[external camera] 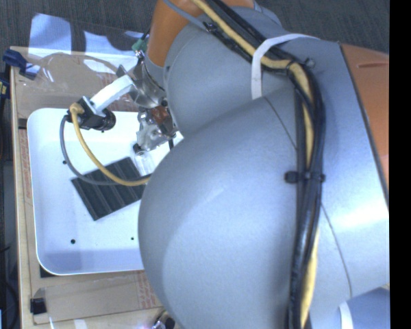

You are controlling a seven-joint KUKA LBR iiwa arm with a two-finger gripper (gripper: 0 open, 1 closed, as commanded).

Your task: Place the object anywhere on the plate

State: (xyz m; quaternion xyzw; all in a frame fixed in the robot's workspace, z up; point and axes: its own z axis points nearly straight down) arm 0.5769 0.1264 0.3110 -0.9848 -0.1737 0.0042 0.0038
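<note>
The grey arm point(260, 184) covers most of the camera view and hides the right bin. Its gripper point(145, 146) hangs over the upper right part of the left white bin point(48, 184), pointing down. A dark ribbed flat rectangle point(109, 187) lies on the bin floor just below and left of the gripper, partly under the arm. I cannot make out anything in the gripper.
A yellow cable point(89, 149) loops from the wrist over the bin. A white bracket with a black fitting point(99, 108) sticks out left of the wrist. The wooden bench edge point(17, 184) runs along the left, with clutter beyond it.
</note>
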